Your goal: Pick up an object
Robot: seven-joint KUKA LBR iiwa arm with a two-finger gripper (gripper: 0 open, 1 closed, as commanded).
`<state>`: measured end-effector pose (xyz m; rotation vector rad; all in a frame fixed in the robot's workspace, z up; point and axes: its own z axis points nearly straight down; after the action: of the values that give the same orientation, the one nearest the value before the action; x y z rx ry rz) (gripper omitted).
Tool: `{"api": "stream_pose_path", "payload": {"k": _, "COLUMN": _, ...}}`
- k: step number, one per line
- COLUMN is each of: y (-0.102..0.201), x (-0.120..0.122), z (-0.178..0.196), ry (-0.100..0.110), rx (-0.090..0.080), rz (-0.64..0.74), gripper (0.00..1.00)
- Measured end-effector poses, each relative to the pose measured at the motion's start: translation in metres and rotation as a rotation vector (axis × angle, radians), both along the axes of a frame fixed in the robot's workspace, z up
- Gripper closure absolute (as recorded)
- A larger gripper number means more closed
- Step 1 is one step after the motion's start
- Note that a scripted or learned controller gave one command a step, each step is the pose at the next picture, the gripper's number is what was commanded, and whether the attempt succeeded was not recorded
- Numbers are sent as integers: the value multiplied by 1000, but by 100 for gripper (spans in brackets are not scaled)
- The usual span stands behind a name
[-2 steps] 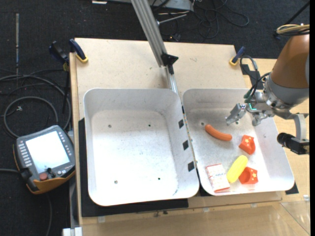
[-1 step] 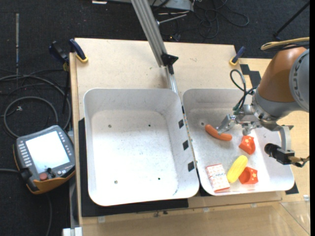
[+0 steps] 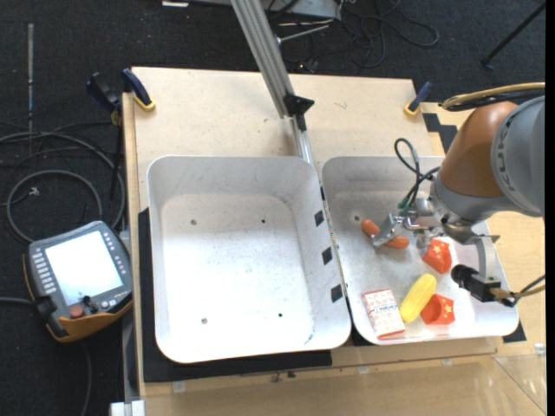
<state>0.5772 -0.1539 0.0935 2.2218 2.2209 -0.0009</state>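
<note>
Arm (image 3: 494, 159) reaching low into right bin (image 3: 347, 180); jaws (image 3: 384, 235) grasping an orange carrot (image 3: 381, 233). Beside them: red pepper (image 3: 438, 255), corn cob (image 3: 418, 296), small carton (image 3: 383, 312). Left bin (image 3: 230, 258) beyond.

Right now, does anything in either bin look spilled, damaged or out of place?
Nothing stands out. The toys lie loose in the right bin: an orange piece by the end effector, two red pieces, a corn cob and a small box. Nothing has spilled onto the bench.
</note>
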Motion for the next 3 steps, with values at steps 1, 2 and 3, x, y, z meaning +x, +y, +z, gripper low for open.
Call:
{"api": "stream_pose_path", "payload": {"k": 1, "y": 0, "x": 1, "z": 12, "ry": -2, "rx": 0, "rz": 0, "gripper": 100}}
{"api": "stream_pose_path", "payload": {"k": 2, "y": 3, "x": 11, "z": 70, "ry": -7, "rx": -1, "rz": 4, "gripper": 100}}
{"api": "stream_pose_path", "payload": {"k": 3, "y": 6, "x": 15, "z": 133, "ry": -7, "rx": -1, "rz": 5, "gripper": 100}}
